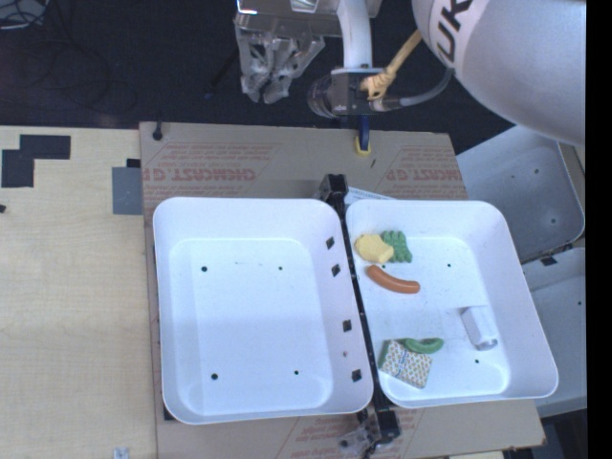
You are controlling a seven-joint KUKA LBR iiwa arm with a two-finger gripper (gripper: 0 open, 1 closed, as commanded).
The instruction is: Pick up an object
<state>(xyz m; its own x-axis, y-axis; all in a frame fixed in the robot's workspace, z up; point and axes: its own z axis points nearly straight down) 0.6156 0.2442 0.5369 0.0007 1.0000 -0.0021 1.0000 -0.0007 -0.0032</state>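
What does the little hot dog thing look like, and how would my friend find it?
Start at the right-hand white bin, the one with toys in it. Near its middle, just below the yellow-and-green toy, lies the sausage. It is the only long, thin, orange-red thing there; the others are green, yellow, patterned or clear.

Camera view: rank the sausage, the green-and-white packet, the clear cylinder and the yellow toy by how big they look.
1. Green-and-white packet, largest.
2. Sausage, longest but thin.
3. Yellow toy and clear cylinder look about alike, so I will not rank them; the cylinder's pale outline blends into the right bin.
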